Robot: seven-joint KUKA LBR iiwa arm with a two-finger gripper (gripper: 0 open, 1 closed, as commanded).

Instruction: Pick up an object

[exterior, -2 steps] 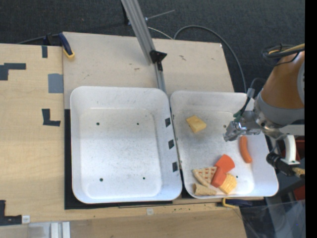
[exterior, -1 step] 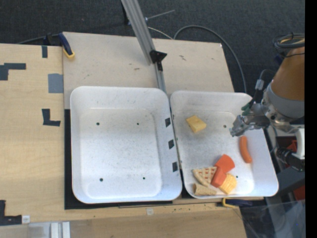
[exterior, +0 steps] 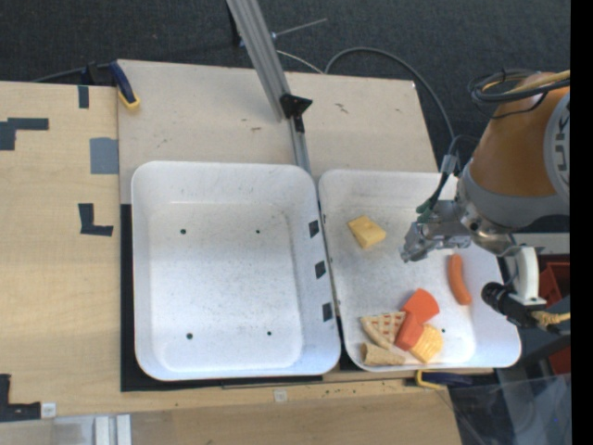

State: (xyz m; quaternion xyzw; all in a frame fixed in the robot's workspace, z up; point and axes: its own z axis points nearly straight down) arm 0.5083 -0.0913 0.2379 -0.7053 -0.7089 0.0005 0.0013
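Claw [exterior: 414,247] over right bin [exterior: 389,193], near yellow block [exterior: 367,232]; can't tell if open/closed.

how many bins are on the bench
2: the left bin, and the right bin beside it, holding the food pieces under the tool.

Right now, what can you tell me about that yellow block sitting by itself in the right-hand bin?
The yellow block is a small chunky wedge, pale yellow like a toy piece of cheese, seemingly plastic or foam. It lies flat on the floor of the right bin, in the upper left part near the wall shared with the other bin. Nothing touches it; the gripper hangs to its right, apart from it.
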